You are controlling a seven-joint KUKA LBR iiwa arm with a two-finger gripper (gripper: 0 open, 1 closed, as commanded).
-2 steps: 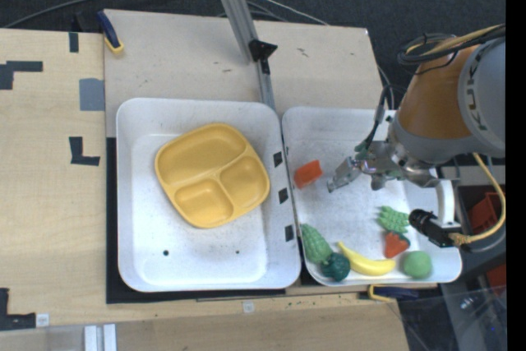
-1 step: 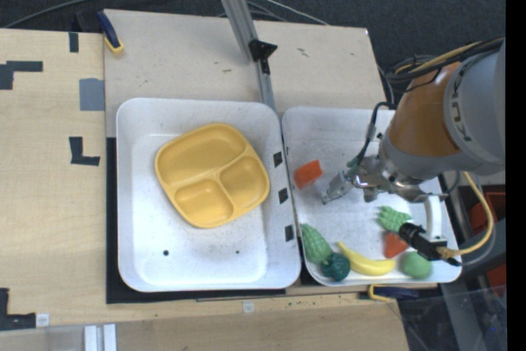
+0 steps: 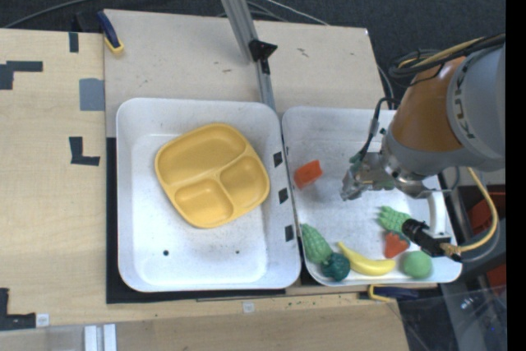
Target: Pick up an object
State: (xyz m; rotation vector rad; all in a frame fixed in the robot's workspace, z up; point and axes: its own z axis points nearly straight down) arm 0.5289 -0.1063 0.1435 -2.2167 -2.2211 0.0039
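My gripper (image 3: 355,183) hangs over the right bin (image 3: 329,123), near its middle; I cannot tell how it is set. An orange block (image 3: 308,173) lies just at nine o'clock from it. Along the bin's six o'clock edge lie a banana (image 3: 366,262), a green ball (image 3: 417,265) and a teal ball (image 3: 335,266). A yellow plate (image 3: 213,174) sits in the left bin (image 3: 136,177).
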